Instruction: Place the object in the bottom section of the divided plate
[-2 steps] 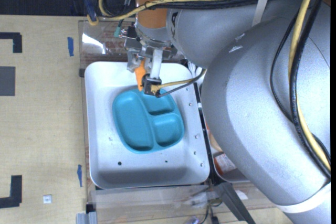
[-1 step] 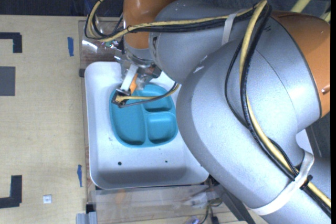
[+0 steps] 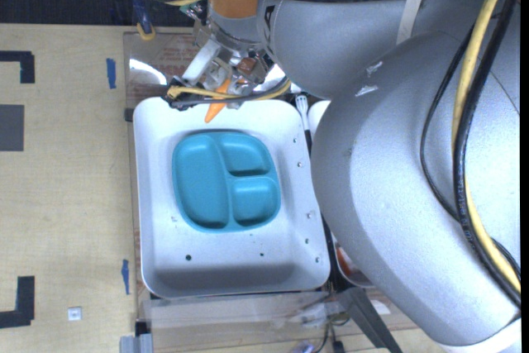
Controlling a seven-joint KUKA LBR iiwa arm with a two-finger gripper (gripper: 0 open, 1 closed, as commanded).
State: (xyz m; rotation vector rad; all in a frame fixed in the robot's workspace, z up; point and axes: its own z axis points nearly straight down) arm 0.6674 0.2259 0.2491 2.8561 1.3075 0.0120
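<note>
Item: blue divided plate (image 3: pixel 225 180) in white bin (image 3: pixel 157 202); gripper (image 3: pixel 221 95) above bin's far rim, jaws closed on an orange object (image 3: pixel 214 111).

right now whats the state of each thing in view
divided plate: blue, lying flat in the white bin, all three sections bare
white bin: holds the plate
orange object: hanging under the gripper, over the bin's far rim, not yet on the plate
gripper: above the bin's far edge, orange object at its tip
</note>
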